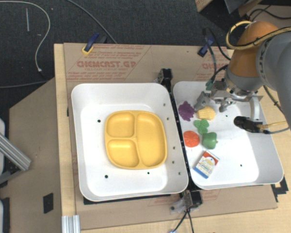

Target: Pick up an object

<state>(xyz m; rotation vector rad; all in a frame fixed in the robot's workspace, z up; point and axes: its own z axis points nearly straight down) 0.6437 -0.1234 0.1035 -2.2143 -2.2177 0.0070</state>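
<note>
My gripper (pixel 212 102) hangs over the back of the right bin (pixel 242 176), just above a pale yellow object (pixel 206 113). One finger (pixel 201 101) reaches down to the left of that object, the other (pixel 224 104) to its right. The jaws look spread and nothing sits between them. A purple object (pixel 185 110) lies to the left of the gripper. In front of it lie two green objects (pixel 202 125) (pixel 210 140) and an orange-red round object (pixel 191 139). A small white, blue and red packet (pixel 206 164) rests nearer the front.
The left bin (pixel 87 110) holds a yellow three-compartment plate (pixel 136 140). The grey arm with its orange band (pixel 250 47) enters from the upper right. Both bins sit on a cardboard-covered bench (pixel 111 62), with black clips between them.
</note>
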